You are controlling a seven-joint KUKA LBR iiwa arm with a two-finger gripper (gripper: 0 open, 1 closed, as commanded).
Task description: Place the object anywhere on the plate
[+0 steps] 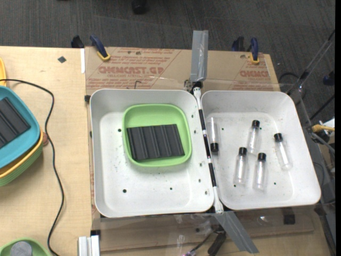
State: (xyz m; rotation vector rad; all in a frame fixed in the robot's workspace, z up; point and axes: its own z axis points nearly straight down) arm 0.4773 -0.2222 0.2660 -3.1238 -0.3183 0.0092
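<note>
Where ribbed black lines it, the plate [182, 119] curves — smooth green.

Glossy green plastic plate [181, 116], clear vials [241, 165]

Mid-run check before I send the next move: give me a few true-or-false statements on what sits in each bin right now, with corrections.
1. The green plate sits in the left bin. True.
2. A dark ribbed pad lies on the plate. True.
3. The right bin holds two vials. False: five clear vials with black caps lie there, such as the rightmost vial.
4. One vial already rests on the plate. False: all vials lie in the right bin.
5. One vial lies beside the divider between the bins. True.
</note>
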